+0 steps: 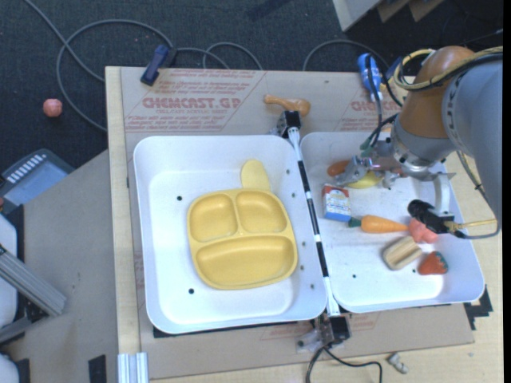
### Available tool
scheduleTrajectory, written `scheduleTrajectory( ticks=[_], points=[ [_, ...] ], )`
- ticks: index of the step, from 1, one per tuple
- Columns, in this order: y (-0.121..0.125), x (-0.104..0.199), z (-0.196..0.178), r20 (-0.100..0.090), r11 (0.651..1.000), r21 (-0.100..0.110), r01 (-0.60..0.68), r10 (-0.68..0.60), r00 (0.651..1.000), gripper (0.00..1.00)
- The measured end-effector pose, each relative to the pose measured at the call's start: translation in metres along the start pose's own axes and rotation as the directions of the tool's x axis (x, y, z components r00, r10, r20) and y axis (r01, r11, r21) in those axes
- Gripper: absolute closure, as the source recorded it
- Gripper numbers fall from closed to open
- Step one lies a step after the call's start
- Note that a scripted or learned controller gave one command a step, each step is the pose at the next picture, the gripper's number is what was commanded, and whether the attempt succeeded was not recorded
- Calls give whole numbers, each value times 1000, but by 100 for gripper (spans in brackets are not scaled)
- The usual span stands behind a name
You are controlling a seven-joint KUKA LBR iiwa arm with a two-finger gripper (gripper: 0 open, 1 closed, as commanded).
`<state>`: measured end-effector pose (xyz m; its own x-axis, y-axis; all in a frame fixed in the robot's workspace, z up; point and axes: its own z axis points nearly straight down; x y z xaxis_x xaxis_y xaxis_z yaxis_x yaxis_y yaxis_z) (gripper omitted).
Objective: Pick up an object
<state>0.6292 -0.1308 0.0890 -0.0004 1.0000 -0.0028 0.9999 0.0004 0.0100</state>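
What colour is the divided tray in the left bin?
Yellow; the tray shows clearly in the camera view.

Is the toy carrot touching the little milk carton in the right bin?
Cannot tell. In the camera view the carrot's green tip sits right beside the lower corner of the milk carton, and neither contact nor a gap is plain.

The arm (pixel 471 94) runs off the right edge, hiding the yellow item (pixel 363 182).
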Motion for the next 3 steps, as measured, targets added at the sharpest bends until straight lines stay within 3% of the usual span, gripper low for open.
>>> scheduleTrajectory(
  ticks=[1,2,3],
  points=[
    [33,31,6,3,1000,30,0,0,1000,0],
    [34,33,-5,3,1000,24,-1,1,1000,100],
    [-55,96,-97,-4,1000,10,1,-1,1000,100]
  ],
)
